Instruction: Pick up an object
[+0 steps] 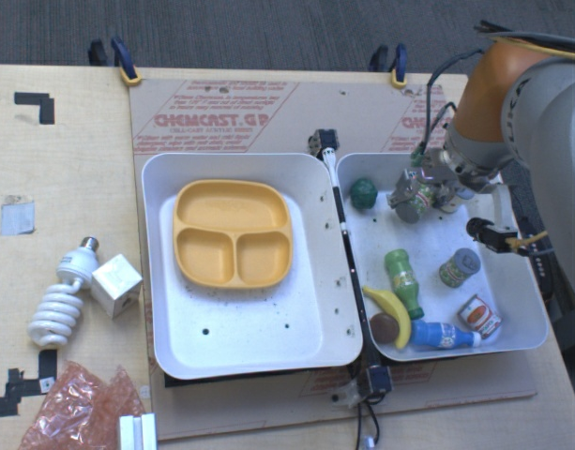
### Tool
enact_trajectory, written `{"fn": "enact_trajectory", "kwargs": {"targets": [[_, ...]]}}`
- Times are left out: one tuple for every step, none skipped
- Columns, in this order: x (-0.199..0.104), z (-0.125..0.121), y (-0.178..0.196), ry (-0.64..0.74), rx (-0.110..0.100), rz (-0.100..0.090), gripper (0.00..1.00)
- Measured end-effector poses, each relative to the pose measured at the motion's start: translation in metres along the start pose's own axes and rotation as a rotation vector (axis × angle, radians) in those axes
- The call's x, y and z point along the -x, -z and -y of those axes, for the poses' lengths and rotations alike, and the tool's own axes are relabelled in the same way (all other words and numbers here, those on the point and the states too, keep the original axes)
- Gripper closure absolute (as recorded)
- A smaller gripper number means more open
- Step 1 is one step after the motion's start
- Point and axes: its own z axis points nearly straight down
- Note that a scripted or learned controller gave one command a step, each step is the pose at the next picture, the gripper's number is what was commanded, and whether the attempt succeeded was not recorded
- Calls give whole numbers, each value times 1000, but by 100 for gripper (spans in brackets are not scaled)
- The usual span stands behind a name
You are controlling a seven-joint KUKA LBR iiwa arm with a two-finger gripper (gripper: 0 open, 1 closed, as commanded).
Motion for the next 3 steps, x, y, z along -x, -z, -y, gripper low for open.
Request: {"fn": "enact_trajectory", "kwargs": {"targets": [[-32, 0, 146, -1, 3, -1, 100], [-94, -1, 165, -1, 4, -1, 100], [-150, -1, 129, -2, 1, -1, 100]]}}
